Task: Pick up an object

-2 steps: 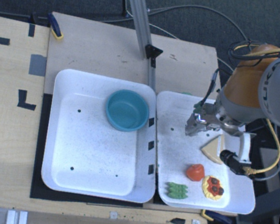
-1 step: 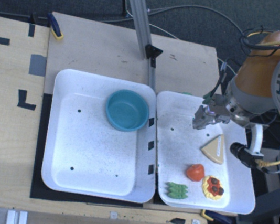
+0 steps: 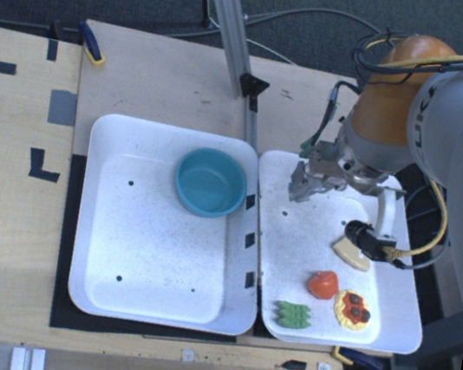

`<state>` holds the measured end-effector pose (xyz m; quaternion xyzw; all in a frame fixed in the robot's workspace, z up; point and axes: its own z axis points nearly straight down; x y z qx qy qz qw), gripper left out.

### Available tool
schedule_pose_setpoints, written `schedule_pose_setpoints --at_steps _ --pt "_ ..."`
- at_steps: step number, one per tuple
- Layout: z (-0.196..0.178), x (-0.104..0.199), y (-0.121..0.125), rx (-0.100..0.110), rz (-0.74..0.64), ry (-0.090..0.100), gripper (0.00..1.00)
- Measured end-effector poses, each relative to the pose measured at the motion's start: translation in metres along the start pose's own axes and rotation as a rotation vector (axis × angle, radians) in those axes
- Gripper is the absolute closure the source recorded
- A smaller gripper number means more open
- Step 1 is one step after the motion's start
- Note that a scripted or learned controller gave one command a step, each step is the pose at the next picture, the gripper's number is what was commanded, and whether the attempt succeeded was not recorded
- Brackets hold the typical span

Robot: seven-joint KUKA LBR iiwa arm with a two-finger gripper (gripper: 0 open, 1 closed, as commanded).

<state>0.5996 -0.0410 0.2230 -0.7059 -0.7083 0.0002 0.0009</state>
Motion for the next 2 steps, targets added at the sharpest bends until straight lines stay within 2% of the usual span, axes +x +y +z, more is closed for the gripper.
schedule_pose_setpoints --at_steps 1,2 --pt "-0.009 0.057 0.015 -0.002 -0.002 0.000 1.00" --pt "0.004 0.104 0.033 0.000 0.000 0.000 1.00"
